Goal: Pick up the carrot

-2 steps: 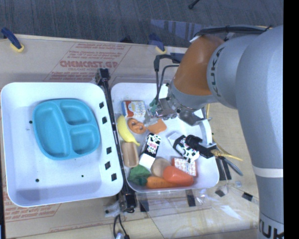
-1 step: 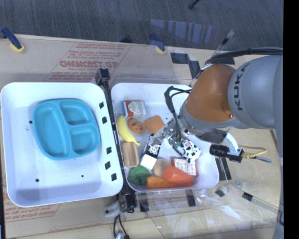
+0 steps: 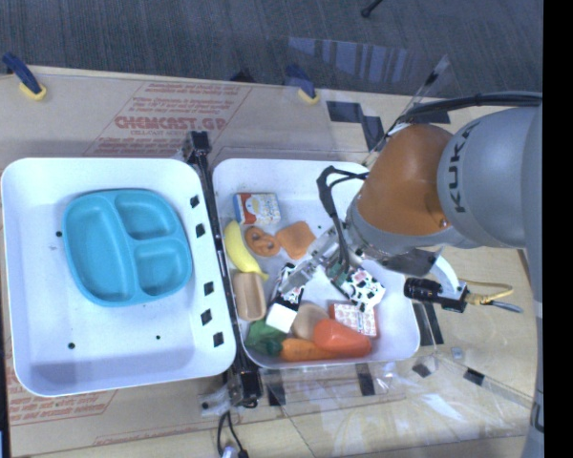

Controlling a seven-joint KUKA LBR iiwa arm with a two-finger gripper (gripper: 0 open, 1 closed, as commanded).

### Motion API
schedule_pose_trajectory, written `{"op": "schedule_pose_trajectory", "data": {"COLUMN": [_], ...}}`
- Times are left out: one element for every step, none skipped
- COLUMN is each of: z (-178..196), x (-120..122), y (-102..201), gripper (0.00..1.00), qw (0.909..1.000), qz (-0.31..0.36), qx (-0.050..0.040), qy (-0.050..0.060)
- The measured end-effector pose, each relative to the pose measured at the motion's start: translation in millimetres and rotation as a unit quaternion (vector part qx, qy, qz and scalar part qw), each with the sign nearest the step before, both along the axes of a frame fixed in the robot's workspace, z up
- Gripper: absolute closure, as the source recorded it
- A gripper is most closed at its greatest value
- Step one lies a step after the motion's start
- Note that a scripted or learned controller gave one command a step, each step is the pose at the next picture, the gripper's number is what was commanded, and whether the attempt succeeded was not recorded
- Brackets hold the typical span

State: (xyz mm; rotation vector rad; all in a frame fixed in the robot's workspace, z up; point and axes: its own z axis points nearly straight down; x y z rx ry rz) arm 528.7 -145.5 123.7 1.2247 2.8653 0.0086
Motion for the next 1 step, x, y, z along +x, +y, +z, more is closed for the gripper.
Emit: {"op": "schedule_pose_trajectory", "data": {"z": [-14.1], "x": [82.4], "y": [-5.2], "gripper": [0.0], "qw": [0.9998], "qz": [0.018], "qx": [0.0], "qy": [-0.001]}}
